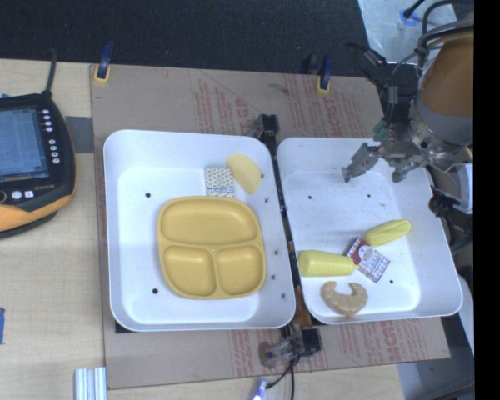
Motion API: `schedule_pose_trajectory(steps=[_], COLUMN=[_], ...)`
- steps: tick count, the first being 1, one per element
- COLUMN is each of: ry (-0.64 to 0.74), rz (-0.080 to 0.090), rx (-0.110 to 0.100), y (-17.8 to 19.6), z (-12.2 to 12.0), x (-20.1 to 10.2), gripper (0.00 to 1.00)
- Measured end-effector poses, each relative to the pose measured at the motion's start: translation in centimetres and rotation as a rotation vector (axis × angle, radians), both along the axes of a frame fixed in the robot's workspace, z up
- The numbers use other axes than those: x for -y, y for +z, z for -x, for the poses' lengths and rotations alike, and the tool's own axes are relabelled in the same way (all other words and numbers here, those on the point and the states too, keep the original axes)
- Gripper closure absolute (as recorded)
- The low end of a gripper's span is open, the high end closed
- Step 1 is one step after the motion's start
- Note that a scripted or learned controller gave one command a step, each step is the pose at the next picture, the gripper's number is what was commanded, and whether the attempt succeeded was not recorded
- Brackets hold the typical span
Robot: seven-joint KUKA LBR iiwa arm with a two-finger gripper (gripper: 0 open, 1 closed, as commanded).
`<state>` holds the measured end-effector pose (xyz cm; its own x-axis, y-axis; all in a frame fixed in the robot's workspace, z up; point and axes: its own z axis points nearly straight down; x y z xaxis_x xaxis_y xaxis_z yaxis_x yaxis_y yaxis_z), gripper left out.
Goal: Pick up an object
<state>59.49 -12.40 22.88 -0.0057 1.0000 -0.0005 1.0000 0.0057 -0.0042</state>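
Your gripper (375, 167) above the right bin (317, 152), jaws spread, pinching nothing, croissant (344, 297) well apart

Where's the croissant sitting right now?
The croissant lies in the right bin, near its front edge, just below the yellow cylinder and left of the red-and-white packet.

Wooden bench (42, 307), brown cardboard sheet (192, 98) bearing two white bins (121, 223) – side by side – teach pendant (21, 165) at left
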Motion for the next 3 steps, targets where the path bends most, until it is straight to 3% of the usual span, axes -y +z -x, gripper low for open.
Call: schedule_pose_trajectory(steps=[1, 2, 3], ry=[-0.002, 0.000, -0.002], rz=[0.002, 0.000, 0.000], rx=[-0.001, -0.001, 0.003], y=[-3.8, -13.8, -13.6], z=[4.1, 6.9, -3.0], x=[5.3, 3.8, 8.7], gripper=[0.00, 0.00, 0.00])
